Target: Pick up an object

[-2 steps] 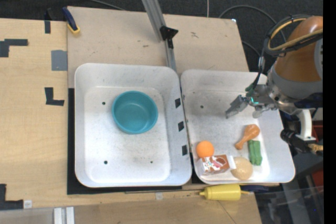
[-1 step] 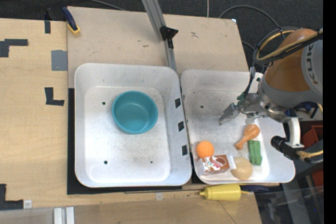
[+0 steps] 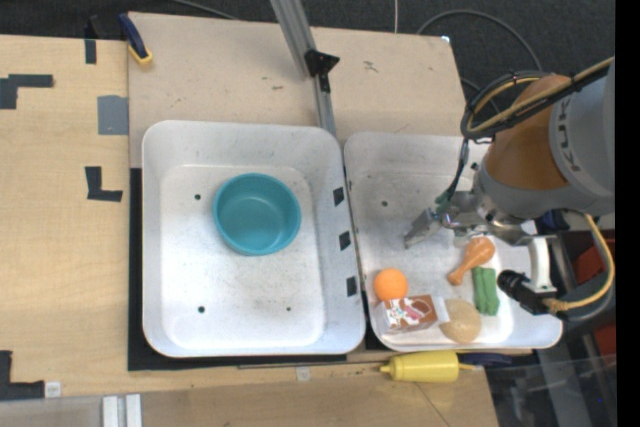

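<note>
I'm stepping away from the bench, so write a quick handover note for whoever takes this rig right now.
Gripper: over the right bin, holding nothing that shows.
Right bin's near end: orange ball, snack packet, carrot-shaped toy, green piece, pale round thing.
Left bin: teal bowl.
Yellow bottle lies on the bench outside the bins.
Done: nothing lifted yet.
Left: grasp and lift one object.

A single fixed camera looked down at a slant from above the bench (image 3: pixel 60 215), far enough back to take in both white bins: the left bin (image 3: pixel 170 155) and the right bin (image 3: pixel 400 160). The arm (image 3: pixel 545 150) entered from the right.
</note>
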`<state>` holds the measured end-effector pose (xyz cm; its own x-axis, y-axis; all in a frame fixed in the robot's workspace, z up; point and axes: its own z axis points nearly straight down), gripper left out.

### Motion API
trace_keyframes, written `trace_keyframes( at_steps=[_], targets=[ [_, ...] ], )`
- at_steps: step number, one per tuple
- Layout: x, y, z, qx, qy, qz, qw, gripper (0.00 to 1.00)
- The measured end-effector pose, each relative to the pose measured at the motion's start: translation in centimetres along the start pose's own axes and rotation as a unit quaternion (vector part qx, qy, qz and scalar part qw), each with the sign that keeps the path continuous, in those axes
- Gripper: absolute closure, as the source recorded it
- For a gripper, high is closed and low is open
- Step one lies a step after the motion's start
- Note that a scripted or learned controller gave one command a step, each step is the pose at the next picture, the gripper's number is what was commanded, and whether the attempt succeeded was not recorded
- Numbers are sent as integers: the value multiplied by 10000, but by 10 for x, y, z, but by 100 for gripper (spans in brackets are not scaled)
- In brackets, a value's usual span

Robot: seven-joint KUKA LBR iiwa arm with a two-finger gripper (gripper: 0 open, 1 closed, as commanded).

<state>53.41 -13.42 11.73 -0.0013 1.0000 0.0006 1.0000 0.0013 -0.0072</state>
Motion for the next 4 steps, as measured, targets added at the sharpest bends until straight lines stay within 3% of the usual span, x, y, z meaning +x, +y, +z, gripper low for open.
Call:
trace_keyframes(
  at_steps=[1,2,4],
  targets=[
    [0,1,28,-33,-11,2,10000,0],
    [1,1,17,-31,-1,-6,10000,100],
    [2,5,-88,-48,-7,-3,10000,100]
  ],
)
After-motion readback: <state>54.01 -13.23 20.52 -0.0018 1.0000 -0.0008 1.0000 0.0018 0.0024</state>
